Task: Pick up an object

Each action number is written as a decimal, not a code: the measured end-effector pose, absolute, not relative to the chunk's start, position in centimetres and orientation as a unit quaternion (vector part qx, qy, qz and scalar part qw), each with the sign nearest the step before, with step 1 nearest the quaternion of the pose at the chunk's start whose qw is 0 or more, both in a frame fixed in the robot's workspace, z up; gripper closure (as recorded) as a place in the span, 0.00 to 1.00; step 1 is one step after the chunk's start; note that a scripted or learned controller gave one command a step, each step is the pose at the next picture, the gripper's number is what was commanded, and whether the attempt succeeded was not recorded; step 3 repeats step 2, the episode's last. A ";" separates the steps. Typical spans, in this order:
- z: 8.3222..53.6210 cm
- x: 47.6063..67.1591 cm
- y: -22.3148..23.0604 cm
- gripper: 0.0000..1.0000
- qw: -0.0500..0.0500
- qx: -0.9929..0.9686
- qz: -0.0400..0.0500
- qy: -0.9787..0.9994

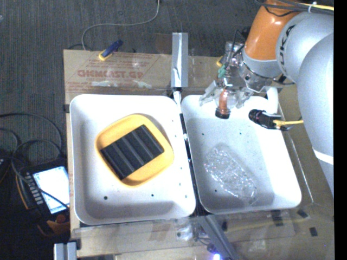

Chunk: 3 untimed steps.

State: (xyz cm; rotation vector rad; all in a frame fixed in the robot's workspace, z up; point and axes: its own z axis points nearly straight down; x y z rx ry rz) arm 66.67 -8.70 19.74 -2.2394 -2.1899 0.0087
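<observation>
My gripper [223, 101] hangs over the back left corner of the right bin [282, 161]. A small copper-brown cylinder [222, 107] with a dark lower end sits upright between its fingers, raised above the bin floor. A crumpled clear plastic piece [230, 172] lies in the middle of the right bin, in front of the gripper. In the left bin [81, 161] rests a yellow rounded tray-like object [135, 149] with a black ribbed panel on top.
A narrow divider [184, 140] separates the two bins. A flat cardboard sheet [119, 75] lies behind the left bin, with a blue and yellow tool [110, 50] at its far edge. Cables and a small screen [46, 186] lie on the floor at the left.
</observation>
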 end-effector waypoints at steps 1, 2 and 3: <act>20.5 66.6 -8.6 1.00 0.006 -0.715 0.003 -0.700; 21.3 66.6 -8.6 1.00 0.008 -0.714 0.003 -0.700; 21.3 66.6 -8.6 1.00 0.008 -0.714 0.003 -0.700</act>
